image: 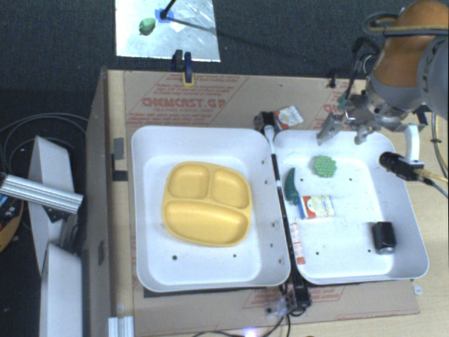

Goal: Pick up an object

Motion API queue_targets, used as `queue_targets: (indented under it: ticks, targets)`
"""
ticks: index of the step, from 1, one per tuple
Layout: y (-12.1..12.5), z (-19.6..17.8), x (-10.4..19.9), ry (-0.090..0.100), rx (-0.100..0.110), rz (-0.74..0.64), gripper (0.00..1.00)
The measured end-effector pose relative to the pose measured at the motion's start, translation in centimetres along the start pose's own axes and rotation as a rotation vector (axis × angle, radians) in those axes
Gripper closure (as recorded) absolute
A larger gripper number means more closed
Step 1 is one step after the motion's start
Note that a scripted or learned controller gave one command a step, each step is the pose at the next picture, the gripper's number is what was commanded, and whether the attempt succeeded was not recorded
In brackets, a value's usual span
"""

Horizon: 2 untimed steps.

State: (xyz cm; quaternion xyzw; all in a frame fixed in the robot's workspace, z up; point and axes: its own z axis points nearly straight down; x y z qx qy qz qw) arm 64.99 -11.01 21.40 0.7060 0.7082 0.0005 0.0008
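Hovering at the right bin's (403,209) far edge, my pincer (345,126) gapes empty; green ball (324,166), carton (318,206) nearby; cardboard (210,97) reads "CHEMCAST".

Dark speckled carpet (56,48) covers the floor around a bench topped with printed brown cardboard (182,97). A shiny metal sheet (189,27) lies beyond it. Black cables (28,135) loop at the left beside a silver metal bar (42,194).
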Motion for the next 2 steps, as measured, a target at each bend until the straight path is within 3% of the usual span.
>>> queue_targets:
  ticks: [1,2]
  targets:
    - [-0.1,13.0,-2.3,0.0,0.0,0.002,0.0]
    - [0.0,11.8,-2.3,0.0,-0.003,0.001,1.0]
